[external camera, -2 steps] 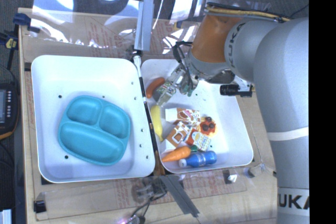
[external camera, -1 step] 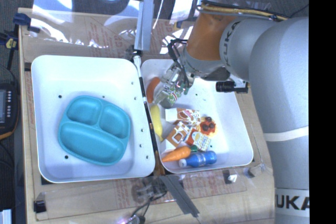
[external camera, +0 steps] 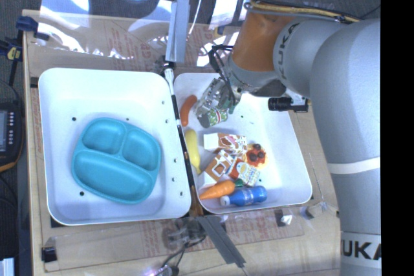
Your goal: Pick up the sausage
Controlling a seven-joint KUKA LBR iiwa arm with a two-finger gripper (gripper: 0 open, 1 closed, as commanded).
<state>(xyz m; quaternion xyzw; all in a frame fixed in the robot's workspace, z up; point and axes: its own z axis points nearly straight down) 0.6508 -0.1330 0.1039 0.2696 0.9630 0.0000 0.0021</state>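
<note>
Red and orange, the small smooth toy sausage (external camera: 187,109) lies in the right white plastic bin (external camera: 294,158), close by that bin's left wall. The hand (external camera: 217,106) on the grey arm hovers low just to the right of it, very near but not touching. The sausage's long side runs up and down the picture, leaning a little. I cannot tell if the hand is released or clenched; nothing shows inside it. I think the hand must slide a bit left to get over the sausage. 1 long yellow toy banana (external camera: 192,149) lies below the hand.
</note>
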